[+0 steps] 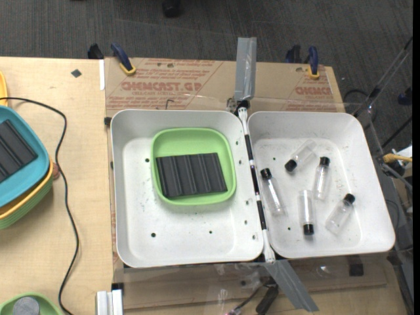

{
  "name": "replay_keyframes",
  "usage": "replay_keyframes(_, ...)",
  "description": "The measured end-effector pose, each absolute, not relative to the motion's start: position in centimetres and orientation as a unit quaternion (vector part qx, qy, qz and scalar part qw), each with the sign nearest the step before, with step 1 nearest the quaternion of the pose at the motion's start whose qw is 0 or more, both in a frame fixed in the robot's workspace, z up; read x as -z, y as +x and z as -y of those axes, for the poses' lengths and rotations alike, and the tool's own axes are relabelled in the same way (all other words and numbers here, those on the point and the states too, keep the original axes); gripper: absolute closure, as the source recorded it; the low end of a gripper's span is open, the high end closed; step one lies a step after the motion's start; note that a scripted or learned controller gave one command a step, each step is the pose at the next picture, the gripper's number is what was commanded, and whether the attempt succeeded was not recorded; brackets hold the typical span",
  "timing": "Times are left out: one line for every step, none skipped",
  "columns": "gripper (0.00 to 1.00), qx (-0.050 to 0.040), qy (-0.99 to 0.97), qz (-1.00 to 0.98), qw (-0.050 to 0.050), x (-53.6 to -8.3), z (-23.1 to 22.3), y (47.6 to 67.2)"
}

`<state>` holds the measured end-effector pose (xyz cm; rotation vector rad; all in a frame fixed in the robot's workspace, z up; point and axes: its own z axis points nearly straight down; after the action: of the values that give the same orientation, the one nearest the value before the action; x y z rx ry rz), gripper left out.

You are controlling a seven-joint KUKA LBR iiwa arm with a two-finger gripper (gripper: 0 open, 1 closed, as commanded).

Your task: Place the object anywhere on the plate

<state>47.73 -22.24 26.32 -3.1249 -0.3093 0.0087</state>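
A green square plate (193, 146) sits in the upper middle of the left bin (131, 235). A dark ribbed mat (192, 174) lies on the plate's floor. In the right bin (374, 235) lie several clear plastic vials with black caps: one along the bin's left side (272, 190), one near the top (300, 156), one upright in the picture (321, 176), one in the middle (306, 210) and one at the lower right (342, 211).
A stack of teal and green plates (20, 169) rests on the wooden bench at the left, with a black cable (63, 195) running beside it. Brown cardboard (197, 81) clamped behind the bins lies under them.
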Motion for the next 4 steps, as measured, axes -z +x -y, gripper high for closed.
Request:
replay_keyframes(0.0,-0.0025,-0.995,0.102,0.0,-37.0,22.2,47.8)
replay_keyframes(0.0,-0.0037,-0.995,0.101,0.001,-34.0,22.2,48.6)
replay_keyframes(0.0,-0.003,-0.995,0.099,0.0,-30.7,22.2,48.4)
replay_keyframes(0.0,-0.0029,-0.995,0.098,0.001,-27.4,22.2,47.7)
